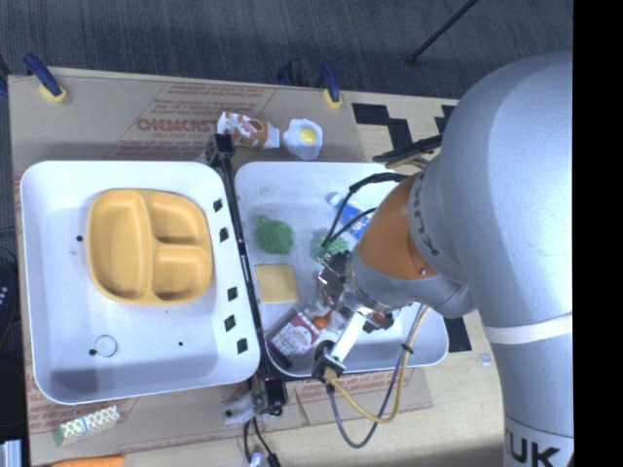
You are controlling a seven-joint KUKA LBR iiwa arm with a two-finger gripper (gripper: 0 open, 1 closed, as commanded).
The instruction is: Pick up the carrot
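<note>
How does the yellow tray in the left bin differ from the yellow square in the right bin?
The yellow tray is far larger than the yellow square. The tray is rounded with three compartments; the square is plain and flat. Both are yellow.

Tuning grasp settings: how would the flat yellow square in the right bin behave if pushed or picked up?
The yellow square lies flat in the right bin, so it would probably slide, not roll. It looks thin, so it is likely light and hard to pinch from above.
</note>
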